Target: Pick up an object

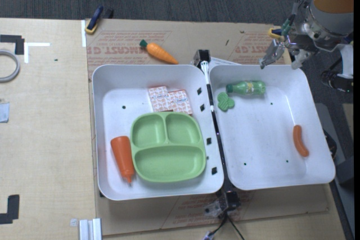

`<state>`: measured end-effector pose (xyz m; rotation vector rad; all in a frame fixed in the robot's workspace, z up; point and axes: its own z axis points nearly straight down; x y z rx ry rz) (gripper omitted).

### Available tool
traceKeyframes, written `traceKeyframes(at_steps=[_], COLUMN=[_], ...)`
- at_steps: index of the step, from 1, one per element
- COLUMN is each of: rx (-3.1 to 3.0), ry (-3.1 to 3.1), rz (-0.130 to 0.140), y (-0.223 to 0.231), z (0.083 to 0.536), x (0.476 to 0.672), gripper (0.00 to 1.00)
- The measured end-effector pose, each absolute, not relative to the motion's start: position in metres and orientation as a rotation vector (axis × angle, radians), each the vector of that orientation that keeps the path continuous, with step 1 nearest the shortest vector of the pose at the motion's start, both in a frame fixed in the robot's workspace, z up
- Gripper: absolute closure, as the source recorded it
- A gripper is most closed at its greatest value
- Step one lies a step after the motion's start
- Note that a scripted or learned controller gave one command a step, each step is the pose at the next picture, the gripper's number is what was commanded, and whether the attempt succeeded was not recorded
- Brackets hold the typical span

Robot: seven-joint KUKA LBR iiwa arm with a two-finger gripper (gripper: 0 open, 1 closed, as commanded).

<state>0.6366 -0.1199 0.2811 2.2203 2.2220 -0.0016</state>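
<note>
Above the far right corner of the right bin [315, 121], the hand [277, 53] hangs, grasping nothing; whether it is released or clenched I cannot tell. Nearest lies the green bottle [246, 87], left and nearer, its long axis running left-right.

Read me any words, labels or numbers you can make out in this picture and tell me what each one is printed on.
Red letters on the cardboard sheet under the bins: upside down and partly covered, not readable for sure.
Print on the small packet in the left bin: too small to read.
Label on the green bottle in the right bin: too blurred to read.
No other text can be made out.
</note>
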Motion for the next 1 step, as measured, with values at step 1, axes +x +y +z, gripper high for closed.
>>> traceKeyframes(at_steps=[1], rx=[2.244], ry=[2.196], rz=[-0.001], y=[-0.1668], z=[0.2527], x=[0.6590], gripper=[0.00])
